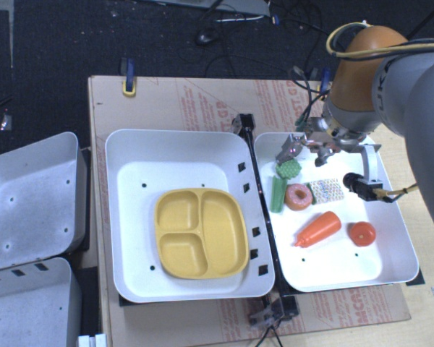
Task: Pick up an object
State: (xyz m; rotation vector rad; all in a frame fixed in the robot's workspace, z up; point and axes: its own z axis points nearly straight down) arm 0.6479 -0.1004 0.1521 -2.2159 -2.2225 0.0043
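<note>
Hovering low at the 12 o'clock end of the right bin [331, 283], with the arm [362, 71] reaching in from 3 o'clock and the jaws pointed down over the cluster of toy food. Jaws blurred against the wrist hardware, so cannot tell whether apart or together; nothing visibly caught between them.

Nearest candidate for the pick: a knobbly green piece [289, 169], possibly toy broccoli, just below the jaws toward 6 o'clock. Touching it or nearly so at 7 o'clock, a long green vegetable [277, 194] lying against the bin's 9 o'clock wall. Just beside that, a pink doughnut [299, 196], then a speckled pad [327, 190] at its 3 o'clock. Lower down, well apart from the crowd, an orange carrot [318, 229] lying tilted and a red tomato [362, 233] at its 3 o'clock.

Probably aimed at the crowded end because of program choice, not ease: tight neighbours there, likely to be nudged or pinched together. Easier room around carrot and tomato.

In the left bin [130, 165], a yellow divided plate [201, 232] lying flat. Both bins side by side on the surface [173, 107].
</note>
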